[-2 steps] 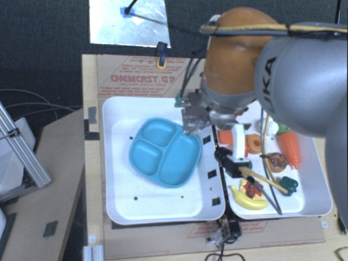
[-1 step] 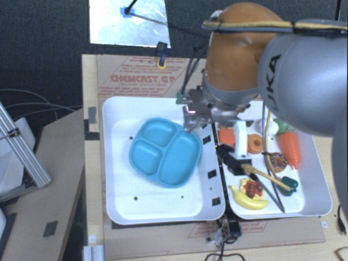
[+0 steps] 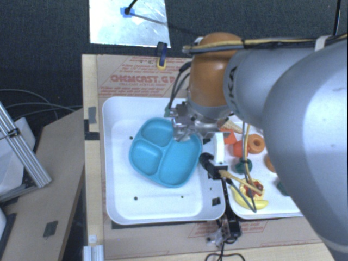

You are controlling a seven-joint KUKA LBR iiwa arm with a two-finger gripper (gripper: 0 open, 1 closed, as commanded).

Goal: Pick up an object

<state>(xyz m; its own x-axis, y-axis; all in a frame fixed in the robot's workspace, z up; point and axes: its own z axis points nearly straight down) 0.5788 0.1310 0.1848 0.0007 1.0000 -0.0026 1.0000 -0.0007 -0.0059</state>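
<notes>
Down over the left bin [image 3: 117,200], the grey arm [image 3: 293,107] with its orange band [image 3: 212,69] reaches in from the right, and the tool [image 3: 182,128] sits at the upper right rim of a blue divided plate [image 3: 163,154]. Whether the tool is wide, narrow or gripping the plate cannot be told, since the wrist hides that part. That plate lies tilted in the left bin, near its right wall. Over in the right bin [image 3: 272,211] lie an orange ring [image 3: 254,144], a small orange block [image 3: 232,137], a banana [image 3: 255,203] near the front edge and some other small pieces, partly hidden by the arm. Both bins rest on the tabletop [image 3: 138,72], on printed cardboard.
</notes>
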